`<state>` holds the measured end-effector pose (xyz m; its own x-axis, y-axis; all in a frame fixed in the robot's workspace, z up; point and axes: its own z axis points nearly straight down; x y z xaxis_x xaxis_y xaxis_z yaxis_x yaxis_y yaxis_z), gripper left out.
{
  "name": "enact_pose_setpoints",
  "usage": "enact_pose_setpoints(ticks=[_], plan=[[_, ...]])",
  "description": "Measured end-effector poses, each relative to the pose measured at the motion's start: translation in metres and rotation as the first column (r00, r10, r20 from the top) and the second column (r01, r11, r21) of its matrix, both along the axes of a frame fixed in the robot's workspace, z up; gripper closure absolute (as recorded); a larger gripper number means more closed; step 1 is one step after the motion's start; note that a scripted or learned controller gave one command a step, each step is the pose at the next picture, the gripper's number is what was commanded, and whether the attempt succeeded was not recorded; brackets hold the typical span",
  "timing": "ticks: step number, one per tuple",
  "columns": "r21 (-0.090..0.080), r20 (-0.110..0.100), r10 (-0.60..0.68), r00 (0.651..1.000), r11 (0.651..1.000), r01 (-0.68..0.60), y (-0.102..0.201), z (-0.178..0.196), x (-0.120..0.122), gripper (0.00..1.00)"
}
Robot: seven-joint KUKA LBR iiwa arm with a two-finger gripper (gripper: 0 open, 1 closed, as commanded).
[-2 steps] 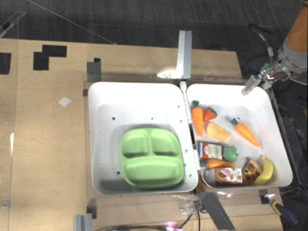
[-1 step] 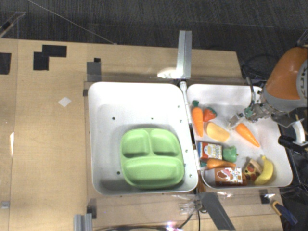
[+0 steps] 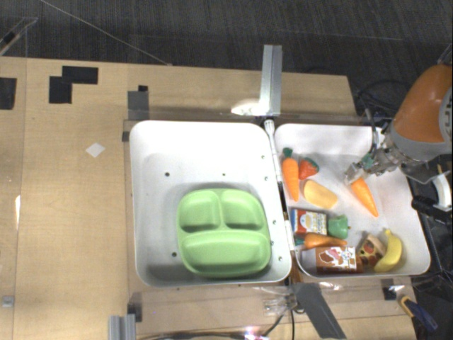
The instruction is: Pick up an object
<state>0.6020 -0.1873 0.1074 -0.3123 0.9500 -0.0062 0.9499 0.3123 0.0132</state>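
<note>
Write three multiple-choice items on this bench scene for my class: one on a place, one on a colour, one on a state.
1. Where does the divided tray lie? A left bin B right bin C bare bench
2. What colour is that tray? A white B orange C green
3. How does the banana lie? A in the right bin's near corner B on the tray C outside the bins

Answers: 1 A, the tray sits in the left bin. 2 C, it is light green. 3 A, the banana rests in the right bin, far from the gripper.

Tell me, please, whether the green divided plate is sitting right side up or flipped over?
Right side up: the green divided plate shows its three recessed compartments facing the camera.
</note>
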Motion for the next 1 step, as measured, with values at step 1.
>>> enact_pose_setpoints(ticks=[1], plan=[[0.001, -0.007, -0.091, 0.996, 0.996, 0.091, 0.0387, 0.1025, 0.0119, 1.00]])
